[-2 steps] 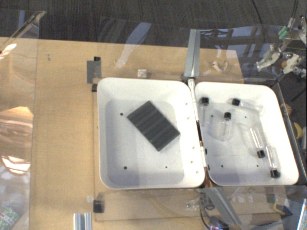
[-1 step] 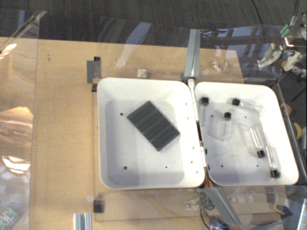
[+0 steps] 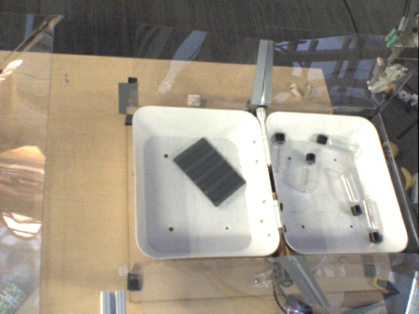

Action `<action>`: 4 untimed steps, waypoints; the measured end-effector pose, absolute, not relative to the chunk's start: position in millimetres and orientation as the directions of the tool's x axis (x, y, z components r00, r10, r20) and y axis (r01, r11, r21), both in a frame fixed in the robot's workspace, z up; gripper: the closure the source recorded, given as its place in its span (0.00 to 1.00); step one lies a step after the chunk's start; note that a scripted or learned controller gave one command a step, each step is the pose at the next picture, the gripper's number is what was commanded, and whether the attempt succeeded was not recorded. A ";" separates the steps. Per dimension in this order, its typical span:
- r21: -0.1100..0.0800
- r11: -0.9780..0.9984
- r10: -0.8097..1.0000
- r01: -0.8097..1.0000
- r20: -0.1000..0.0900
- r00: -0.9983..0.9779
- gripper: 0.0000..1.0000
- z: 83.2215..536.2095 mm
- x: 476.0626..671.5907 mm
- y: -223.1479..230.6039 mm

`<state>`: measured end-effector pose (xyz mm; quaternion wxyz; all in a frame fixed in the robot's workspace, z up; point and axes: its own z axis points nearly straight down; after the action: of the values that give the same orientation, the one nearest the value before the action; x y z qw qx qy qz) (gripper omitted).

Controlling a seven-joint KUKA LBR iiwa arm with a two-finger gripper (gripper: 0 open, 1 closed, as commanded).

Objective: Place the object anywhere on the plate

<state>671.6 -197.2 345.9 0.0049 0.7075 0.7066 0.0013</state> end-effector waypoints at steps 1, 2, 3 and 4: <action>0.004 -0.028 1.000 1.000 -0.001 0.028 1.00 346.8 670.2 -201.6; 0.004 0.024 1.000 1.000 -0.002 -0.024 1.00 328.3 670.4 -200.4; 0.005 0.034 0.999 0.999 -0.003 -0.034 1.00 323.6 670.3 -202.5; 0.005 0.044 0.999 0.999 -0.003 -0.044 1.00 324.6 670.4 -202.3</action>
<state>670.4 -202.3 324.6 0.0027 0.6915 0.7224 0.0008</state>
